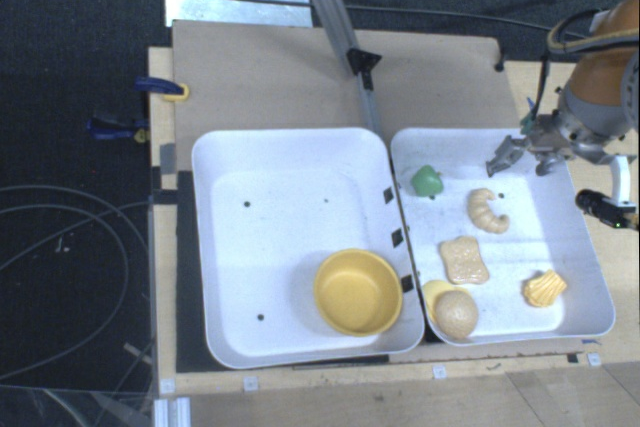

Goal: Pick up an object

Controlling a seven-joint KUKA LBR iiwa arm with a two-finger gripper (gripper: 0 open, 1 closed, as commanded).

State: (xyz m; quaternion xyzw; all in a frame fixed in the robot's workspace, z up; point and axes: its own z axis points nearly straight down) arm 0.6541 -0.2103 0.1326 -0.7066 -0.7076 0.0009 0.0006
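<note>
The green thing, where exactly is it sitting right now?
The green thing lies in the right-hand bin near its top left corner, up and left of the croissant, with the gripper off to its right.

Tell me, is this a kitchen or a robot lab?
Most likely a robot lab. Play food such as a croissant lies in a white bin on a bench, a robot arm's claw hangs above it, and cables trail over the dark floor.

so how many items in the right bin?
5: green pepper top left, croissant centre, toast below, chip lower right, ball bottom left. Something yellow shows behind it.
</note>
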